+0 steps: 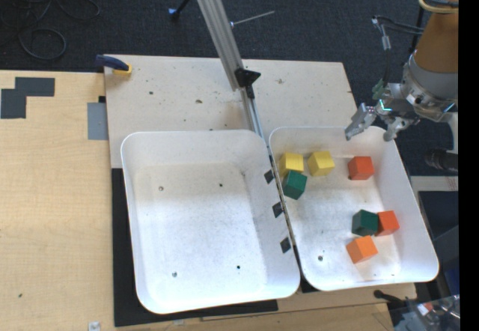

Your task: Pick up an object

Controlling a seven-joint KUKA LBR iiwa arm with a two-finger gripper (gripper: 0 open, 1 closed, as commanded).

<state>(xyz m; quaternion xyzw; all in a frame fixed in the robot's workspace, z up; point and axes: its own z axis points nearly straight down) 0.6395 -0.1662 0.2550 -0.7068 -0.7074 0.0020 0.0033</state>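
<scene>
- Two-finger gripper (374, 125) hangs over the far rim of the right shallow white plastic bin (419, 247); jaws spread wide, nothing between them, touching nothing.
- Grey arm with orange band (438, 37) enters from the right.
- Right bin holds seven small matte cubes: two yellow blocks (293, 162) (322, 163) side by side, a dark green block (296, 185) touching the left yellow one, a red-orange block (361, 168) nearest the jaws.
- Toward the near side: second dark green block (365, 222) against a red-orange block (388, 222), lighter orange block (362, 248) just beside them.
- Left white bin (135, 165) speckled with dark marks, on the beige worktop (172, 90).
</scene>
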